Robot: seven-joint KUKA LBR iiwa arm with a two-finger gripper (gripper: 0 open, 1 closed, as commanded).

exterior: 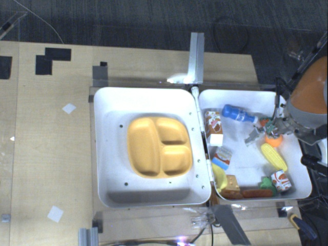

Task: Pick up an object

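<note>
Bright, even overhead light (glare on bin rims), slightly soft

Pale wooden bench stands against dark carpeted floor.

Grey arm with orange band entering from right, wrist angled down, gripper lowered

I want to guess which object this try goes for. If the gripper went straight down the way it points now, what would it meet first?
Probably the orange toy right under the gripper, just above the corn. Depth is hard to judge from this slanted view, so it could land on bare bin floor instead.
</note>
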